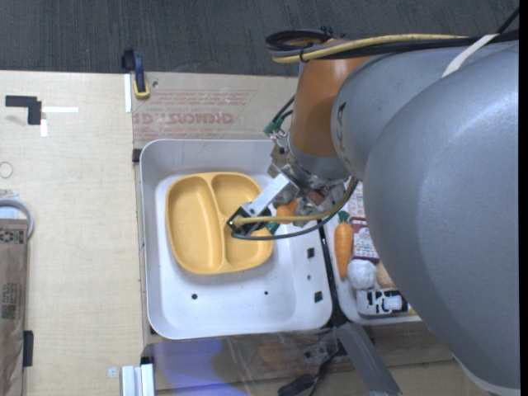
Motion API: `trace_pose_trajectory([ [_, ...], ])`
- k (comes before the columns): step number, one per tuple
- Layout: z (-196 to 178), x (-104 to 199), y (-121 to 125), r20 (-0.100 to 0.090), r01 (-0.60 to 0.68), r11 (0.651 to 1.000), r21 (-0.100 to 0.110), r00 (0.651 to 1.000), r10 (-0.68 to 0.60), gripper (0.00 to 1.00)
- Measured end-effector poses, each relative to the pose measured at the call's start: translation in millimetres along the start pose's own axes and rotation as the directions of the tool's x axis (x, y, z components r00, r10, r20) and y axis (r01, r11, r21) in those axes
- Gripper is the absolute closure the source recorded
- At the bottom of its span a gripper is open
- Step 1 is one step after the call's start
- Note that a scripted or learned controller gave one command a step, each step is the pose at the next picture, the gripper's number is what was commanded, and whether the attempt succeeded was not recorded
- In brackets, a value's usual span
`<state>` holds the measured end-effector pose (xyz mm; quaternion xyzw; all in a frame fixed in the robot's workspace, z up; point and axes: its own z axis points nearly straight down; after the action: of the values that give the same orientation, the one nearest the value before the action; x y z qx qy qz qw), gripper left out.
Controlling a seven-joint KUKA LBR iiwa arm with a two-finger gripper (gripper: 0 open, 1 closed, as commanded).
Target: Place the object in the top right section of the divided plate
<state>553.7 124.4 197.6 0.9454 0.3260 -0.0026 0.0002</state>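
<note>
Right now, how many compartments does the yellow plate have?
3. One long compartment runs down the left side of the plate; two smaller ones sit on its right, one upper and one lower. The gripper covers part of the right side.

Plenty of open floor in the left white bin (223,316) along its near side, below the yellow divided plate (198,229), and a bare strip to the plate's left. The plate's big left section lies open from above. Over the plate's right edge it's crowded: the tool (247,223) hangs there with a black cable (309,225) looping beside it. The grey arm (437,205) covers most of the right bin, where a carrot (343,250) lies by the dividing wall.
</note>
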Motion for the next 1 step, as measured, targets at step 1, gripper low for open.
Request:
trace_pose_trajectory([
  [1, -13.1, -58.1, -5.4, 0.001, 0.090, 0.996, 0.002, 0.996, -0.090, 1.00],
])
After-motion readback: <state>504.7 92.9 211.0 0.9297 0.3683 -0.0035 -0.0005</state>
